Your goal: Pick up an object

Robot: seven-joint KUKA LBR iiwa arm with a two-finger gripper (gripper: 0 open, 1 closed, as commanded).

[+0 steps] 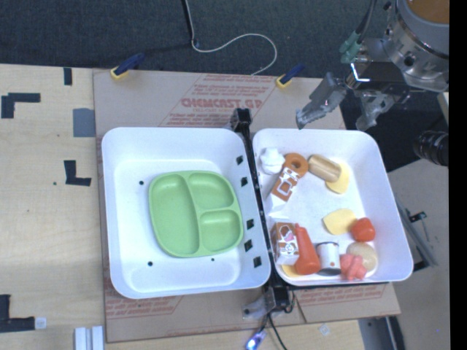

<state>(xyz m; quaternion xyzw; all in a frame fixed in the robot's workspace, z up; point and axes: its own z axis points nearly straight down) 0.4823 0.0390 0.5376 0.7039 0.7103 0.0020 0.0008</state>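
Nearest you, along the front wall of the right bin (390, 195), sits a crowded row: a small carton with a brown-and-white label (286, 240) toward the front left corner, a red bottle-shaped piece (306, 257) touching it, a little silver can (327, 255) just beside that, and a pink-and-tan toy food (357, 261) at the front right corner. Just behind this row, near the right wall, you see a red tomato-like ball (363, 229) touching a yellow wedge (338, 221).

Farther back in the same bin, a striped orange-and-white packet (284, 187) lies tilted by the left wall, with a donut (295, 162) and a small white piece (271, 159) at its far end. A tan bread roll (324, 168) rests near the back wall, overlapping a pale yellow piece (337, 186).

In the left bin (120, 217), a green divided plate (195, 213) lies flat near the middle.

Beyond the right bin's back wall, the gripper (337, 102) hangs over the cardboard sheet (211, 100), apart from every object. You see its two fingers spread wide with nothing between them.
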